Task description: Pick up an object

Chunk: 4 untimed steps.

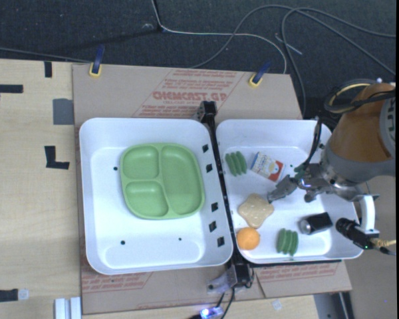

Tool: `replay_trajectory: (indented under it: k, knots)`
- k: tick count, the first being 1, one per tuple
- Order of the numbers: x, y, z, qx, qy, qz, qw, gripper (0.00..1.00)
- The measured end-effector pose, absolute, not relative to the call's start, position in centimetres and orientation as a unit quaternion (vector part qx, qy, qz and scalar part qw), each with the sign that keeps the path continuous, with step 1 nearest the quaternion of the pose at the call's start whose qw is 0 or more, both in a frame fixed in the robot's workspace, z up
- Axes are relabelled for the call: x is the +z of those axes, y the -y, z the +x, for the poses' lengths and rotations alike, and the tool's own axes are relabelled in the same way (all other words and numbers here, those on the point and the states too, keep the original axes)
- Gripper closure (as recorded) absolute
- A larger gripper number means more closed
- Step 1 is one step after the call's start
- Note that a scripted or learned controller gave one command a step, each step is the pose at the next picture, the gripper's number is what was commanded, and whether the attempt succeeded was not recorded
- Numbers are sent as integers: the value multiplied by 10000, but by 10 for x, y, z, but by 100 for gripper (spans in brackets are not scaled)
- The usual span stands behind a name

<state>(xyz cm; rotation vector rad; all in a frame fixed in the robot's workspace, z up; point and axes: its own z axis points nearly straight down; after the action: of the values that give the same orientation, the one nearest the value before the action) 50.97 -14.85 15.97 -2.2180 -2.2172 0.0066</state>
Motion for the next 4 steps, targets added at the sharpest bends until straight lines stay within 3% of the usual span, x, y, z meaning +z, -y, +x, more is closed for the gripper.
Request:
replay_trajectory:
  k: [1,2,4]
  knots:
    - [106,156,514,22,7071,-7071,26,0]
    - [118,155,515,9,7077,-7065,19,100]
    - [239,148,520,-14,7080,-7062,-25,100]
